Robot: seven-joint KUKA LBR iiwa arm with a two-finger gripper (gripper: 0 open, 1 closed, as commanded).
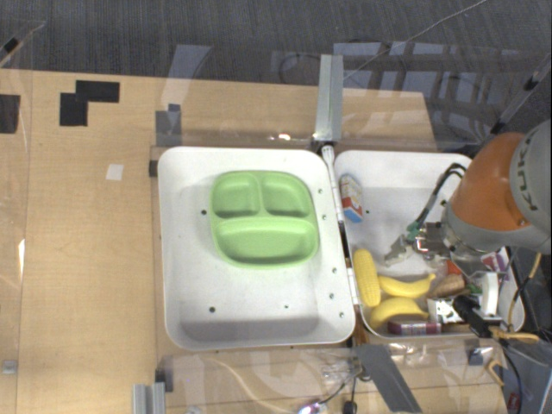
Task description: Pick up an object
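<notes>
The arm (504, 188) comes in from the right with its orange band over the right bin (392, 175), and the claw (420, 241) hangs low inside that bin, above the clutter; whether it is apart or together I cannot tell from here, and nothing shows clamped in it; just under and beside it lie the things to pick from, crowded into the bin's near half: a corn cob (366, 276) lying along the left wall, a banana (407, 285) touching it, a second yellow piece (397, 309) below that, and a dark marker-like stick (414, 326) against the near wall; a small red-and-white can (350, 198) lies apart, near the left wall toward the far end; dark and brown bits sit crowded by the right wall, too tangled to name; the left bin (185, 231) carries a green divided plate (263, 216) lying flat near its middle; both bins sit side by side on a pale wooden tabltop — tabletop (78, 231), with black square marks (86, 100) toward its far left corner; grey carpet (216, 11) lies beyond.
</notes>
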